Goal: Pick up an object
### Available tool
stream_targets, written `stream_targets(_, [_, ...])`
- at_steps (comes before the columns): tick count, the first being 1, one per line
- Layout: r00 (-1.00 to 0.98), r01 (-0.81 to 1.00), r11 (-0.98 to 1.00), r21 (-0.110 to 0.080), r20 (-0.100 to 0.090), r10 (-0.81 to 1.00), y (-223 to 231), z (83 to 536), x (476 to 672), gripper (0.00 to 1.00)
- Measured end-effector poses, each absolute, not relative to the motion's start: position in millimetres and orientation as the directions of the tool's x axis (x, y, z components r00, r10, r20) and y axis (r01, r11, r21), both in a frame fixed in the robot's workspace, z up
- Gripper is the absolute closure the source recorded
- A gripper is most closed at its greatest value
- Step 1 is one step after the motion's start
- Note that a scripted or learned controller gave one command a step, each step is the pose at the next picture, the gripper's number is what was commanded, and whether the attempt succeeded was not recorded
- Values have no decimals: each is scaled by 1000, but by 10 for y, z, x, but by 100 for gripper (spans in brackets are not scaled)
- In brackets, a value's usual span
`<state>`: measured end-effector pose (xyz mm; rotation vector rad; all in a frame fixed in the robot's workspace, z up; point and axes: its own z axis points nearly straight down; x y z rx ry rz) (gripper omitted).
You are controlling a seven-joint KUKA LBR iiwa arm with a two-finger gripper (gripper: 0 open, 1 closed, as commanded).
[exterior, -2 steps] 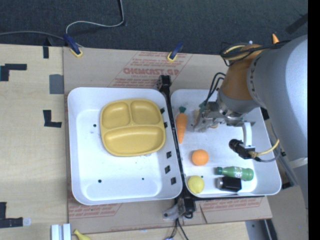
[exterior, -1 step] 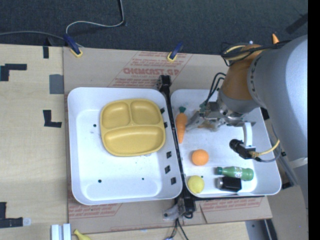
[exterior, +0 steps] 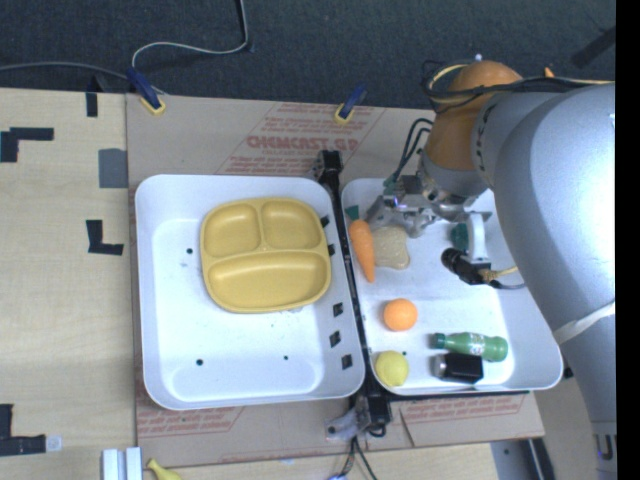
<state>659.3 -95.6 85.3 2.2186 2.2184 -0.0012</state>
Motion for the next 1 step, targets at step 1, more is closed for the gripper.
stream_targets(1, [-1,1000,1,0,-2,1000,-954,851,6605,0])
